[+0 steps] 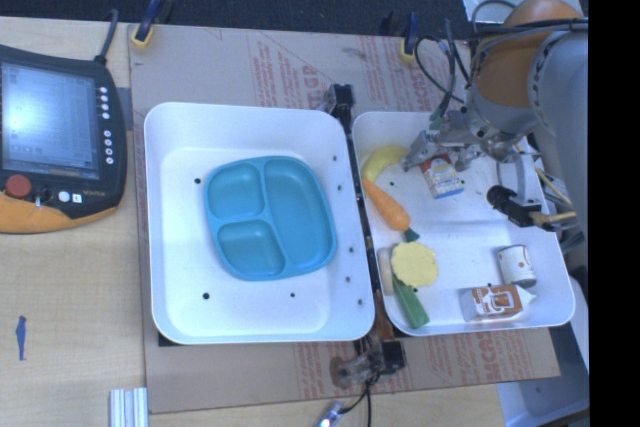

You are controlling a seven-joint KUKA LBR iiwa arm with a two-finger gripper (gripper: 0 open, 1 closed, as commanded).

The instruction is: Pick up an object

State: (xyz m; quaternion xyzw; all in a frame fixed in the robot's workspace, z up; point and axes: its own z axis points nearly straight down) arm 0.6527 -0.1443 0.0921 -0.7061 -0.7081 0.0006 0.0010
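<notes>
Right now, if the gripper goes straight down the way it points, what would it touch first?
Probably the small red-and-white carton directly under the gripper in the right bin; depth is hard to judge.

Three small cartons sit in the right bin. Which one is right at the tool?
The red-and-white carton near the bin's far edge, directly under the tool. The white one and the brown one lie apart in the near right corner.

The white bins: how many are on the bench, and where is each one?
2. The left bin holds a blue divided plate. The right bin holds the small objects, with the gripper over its upper part.
</notes>
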